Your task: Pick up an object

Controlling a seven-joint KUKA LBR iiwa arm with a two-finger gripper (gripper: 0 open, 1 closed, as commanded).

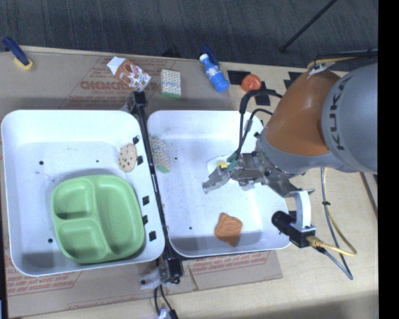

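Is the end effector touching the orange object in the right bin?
Apart. In the camera view, bare white bin floor shows between the end effector and the orange object, which lies nearer the front wall of the right bin.

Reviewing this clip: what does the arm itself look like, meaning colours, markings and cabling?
The arm is grey with a broad orange band above the wrist and dark KUKA lettering on its grey shell. Black cables loop along the wrist, and a yellow cable trails below it. The gripper is small and metallic.
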